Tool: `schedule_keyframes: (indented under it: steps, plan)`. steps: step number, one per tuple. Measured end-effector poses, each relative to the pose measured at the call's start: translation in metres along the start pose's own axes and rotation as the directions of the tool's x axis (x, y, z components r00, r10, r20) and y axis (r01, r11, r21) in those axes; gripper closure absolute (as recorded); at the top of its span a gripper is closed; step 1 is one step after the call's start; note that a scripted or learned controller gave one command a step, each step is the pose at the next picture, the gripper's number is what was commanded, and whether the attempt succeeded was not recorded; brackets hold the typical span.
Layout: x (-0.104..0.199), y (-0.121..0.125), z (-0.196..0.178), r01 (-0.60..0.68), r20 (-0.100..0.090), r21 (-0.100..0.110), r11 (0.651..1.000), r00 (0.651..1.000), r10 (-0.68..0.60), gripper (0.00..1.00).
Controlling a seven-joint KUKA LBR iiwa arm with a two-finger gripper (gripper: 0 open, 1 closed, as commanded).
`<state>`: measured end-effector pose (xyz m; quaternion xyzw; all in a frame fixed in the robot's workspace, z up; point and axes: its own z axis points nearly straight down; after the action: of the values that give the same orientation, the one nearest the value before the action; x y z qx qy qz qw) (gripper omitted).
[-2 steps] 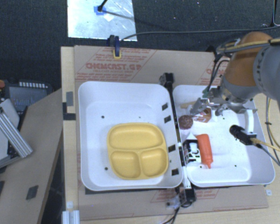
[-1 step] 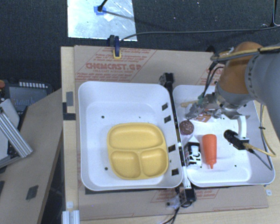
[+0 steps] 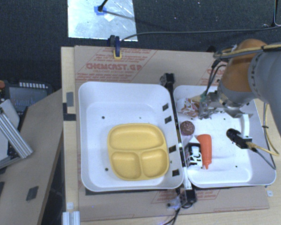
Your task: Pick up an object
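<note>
My gripper [image 3: 205, 110] is low in the far left part of the right bin [image 3: 260, 172], with the arm reaching in from the right. It is right beside a small brown-and-white patterned object [image 3: 191, 106], perhaps touching it. An orange carrot-shaped object [image 3: 205, 150] lies in the middle of the right bin. A dark red round object [image 3: 188, 127] sits to the carrot's left, near the bin's left wall. A black-and-white object [image 3: 194, 155] lies at the front left of that bin.
The left bin [image 3: 91, 102] holds a yellow divided plate [image 3: 137, 151] in its front half. A black divider [image 3: 174, 121] runs between the two bins. The right bin's front right part shows bare white floor.
</note>
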<state>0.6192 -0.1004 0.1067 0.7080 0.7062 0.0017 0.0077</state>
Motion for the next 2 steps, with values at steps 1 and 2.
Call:
schedule_keyframes:
  steps: [1,2]
  plan:
    - [-0.010,-0.003,-0.053,0.002,-0.007,0.007,1.000,1.000,-0.002,1.00]
    - [-0.003,0.000,-0.115,0.007,-0.008,0.006,1.000,1.000,-0.007,1.00]
